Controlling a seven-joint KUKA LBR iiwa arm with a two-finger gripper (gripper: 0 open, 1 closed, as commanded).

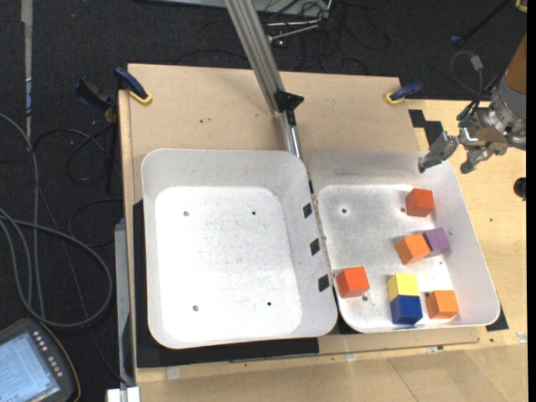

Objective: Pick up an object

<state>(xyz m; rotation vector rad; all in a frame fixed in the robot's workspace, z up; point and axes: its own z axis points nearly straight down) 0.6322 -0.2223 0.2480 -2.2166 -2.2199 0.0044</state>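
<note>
Your gripper (452, 152) hangs over the top right corner of the right bin (368, 193), just past its rim. Its 2 fingers (435, 153) are spread apart, and nothing sits between them.

Take that right bin as your landmark. All the blocks lie inside it, below the gripper and apart from it.

The nearest one is an orange-red block (420, 202), in the bin's upper right part, a little below and left of the gripper. It looks like a small cube, turned a bit so its edges do not line up with the bin's walls.

Lower down, near the middle right of the bin, you see an orange block (412, 247) with a purple block (436, 240) touching its right side. Both sit turned at a slant.

Near the bin's left wall, low down, is another orange-red block (353, 280).

Along the bin's bottom edge, a yellow block (403, 286) sits right against a blue block (406, 309). Together they make 1 short bar that runs up and down the view. Just beside the blue one, on its right, is 1 more orange block (442, 304).

These are all cubes, so none has a long side of its own.

The left bin (222, 245) touches the right bin's left wall.
</note>
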